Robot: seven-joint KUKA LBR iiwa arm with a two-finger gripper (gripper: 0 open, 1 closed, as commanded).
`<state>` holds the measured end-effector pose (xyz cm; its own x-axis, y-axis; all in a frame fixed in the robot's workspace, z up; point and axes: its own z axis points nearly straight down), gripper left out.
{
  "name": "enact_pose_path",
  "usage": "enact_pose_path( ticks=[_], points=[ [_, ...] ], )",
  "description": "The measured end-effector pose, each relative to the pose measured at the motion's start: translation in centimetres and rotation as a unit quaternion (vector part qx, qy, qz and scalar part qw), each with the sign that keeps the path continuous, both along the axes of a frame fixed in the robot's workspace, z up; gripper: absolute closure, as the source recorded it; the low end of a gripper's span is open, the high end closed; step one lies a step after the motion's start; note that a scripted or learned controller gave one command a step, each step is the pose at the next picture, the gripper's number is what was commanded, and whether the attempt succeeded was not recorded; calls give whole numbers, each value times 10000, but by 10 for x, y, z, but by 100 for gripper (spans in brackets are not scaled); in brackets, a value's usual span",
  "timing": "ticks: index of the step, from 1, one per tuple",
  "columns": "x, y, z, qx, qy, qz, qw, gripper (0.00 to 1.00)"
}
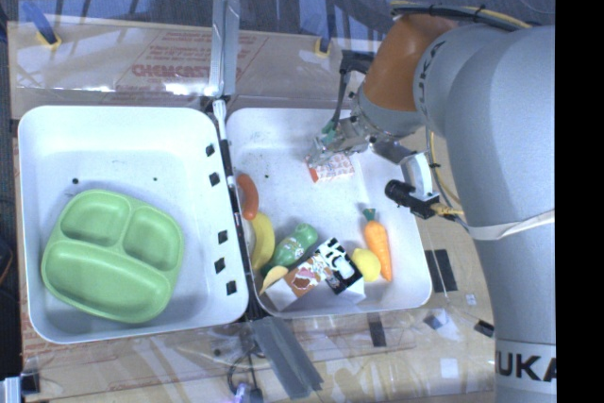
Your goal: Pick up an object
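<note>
- Arm (491,146): grey, enters from the right, bulking over the right side.
- Orange band (401,61): visible above the wrist, far right.
- Gripper (338,139): pointed downward, left of the wrist.

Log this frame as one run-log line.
gripper: right bin, far end, over red-and-white packet | grasp: unconfirmed | carrot, banana: near end | green tray: left bin
</note>
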<state>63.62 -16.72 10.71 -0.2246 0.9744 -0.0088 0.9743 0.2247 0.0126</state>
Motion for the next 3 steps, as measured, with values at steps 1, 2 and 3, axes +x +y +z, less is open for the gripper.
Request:
enact_pose_path(
  ticks=[1,2,3],
  points=[
    [0,0,0,0,1,0,10000,0],
    [1,-3,-8,26,-5,-365,9993,0],
    [-77,53,-5,37,70,-752,9971,0]
  ],
)
